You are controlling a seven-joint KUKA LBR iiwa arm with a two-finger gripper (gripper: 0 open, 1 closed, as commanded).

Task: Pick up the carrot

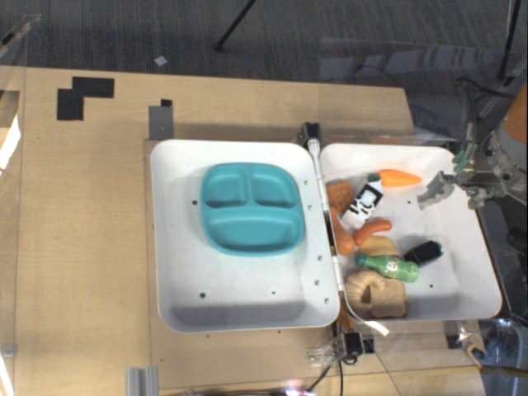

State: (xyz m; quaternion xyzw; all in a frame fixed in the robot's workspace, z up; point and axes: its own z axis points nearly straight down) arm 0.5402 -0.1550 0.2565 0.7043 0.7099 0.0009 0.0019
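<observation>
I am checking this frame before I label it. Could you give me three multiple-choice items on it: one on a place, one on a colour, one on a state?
1. Where does the carrot lie?
A. On the plate in the left bin
B. In the right bin, near its far rim
C. On the bench outside the bins

2. What colour is the divided plate?
A. Red
B. Teal
C. Black

3. How does the gripper stand to the carrot?
A. Apart from it, to its right
B. Lifting it over the left bin
C. Pressing it onto the plate

Answers:
1 B, it lies by the right bin's far rim.
2 B, the plate is teal.
3 A, a bare gap of bin floor shows between them.
</observation>
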